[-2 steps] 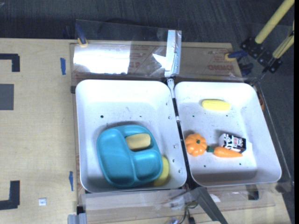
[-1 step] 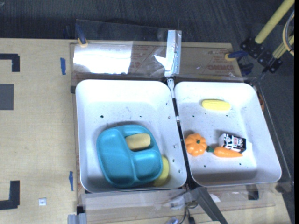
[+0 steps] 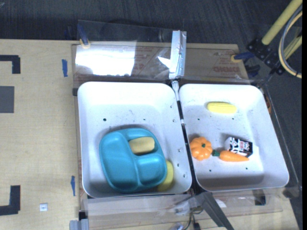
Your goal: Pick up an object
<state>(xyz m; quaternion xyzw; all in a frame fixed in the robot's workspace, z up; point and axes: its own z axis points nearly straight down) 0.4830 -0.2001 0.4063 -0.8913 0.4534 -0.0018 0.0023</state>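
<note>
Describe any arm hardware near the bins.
Past the far corner of the right bin, a yellow bar runs diagonally into a black clamp, with a thin yellow cable looping beside it. Whether these belong to the arm, I cannot tell.

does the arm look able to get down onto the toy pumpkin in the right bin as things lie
Probably yes. The toy pumpkin sits uncovered from above, but it is close to the right bin's left wall, with the toy carrot near its other side, so finger room looks tight.
</note>
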